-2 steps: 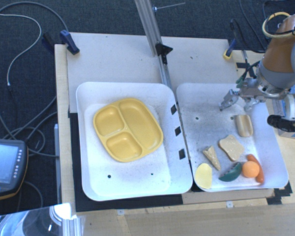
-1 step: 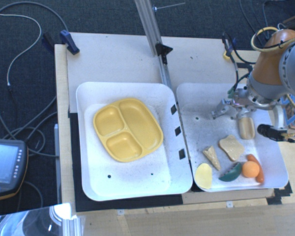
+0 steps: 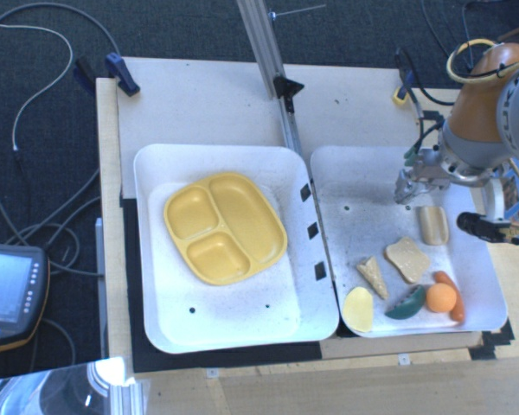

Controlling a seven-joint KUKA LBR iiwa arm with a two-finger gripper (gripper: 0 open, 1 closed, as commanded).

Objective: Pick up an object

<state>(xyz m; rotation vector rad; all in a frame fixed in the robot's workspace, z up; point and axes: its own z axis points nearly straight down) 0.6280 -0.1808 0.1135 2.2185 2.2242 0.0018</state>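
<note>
Gripper hovers at right bin's 1 o'clock; jaw state cannot be told. Nearest target, tan bread-roll piece, lies just beside it at 5 o'clock. Looks like light, rigid, smooth toy food: grasp across narrow width, mid-length.

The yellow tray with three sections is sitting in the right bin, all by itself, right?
Not quite. The camera view shows the yellow tray with three sections sitting in the left bin, all by itself; the food pieces lie in the right bin.
</note>
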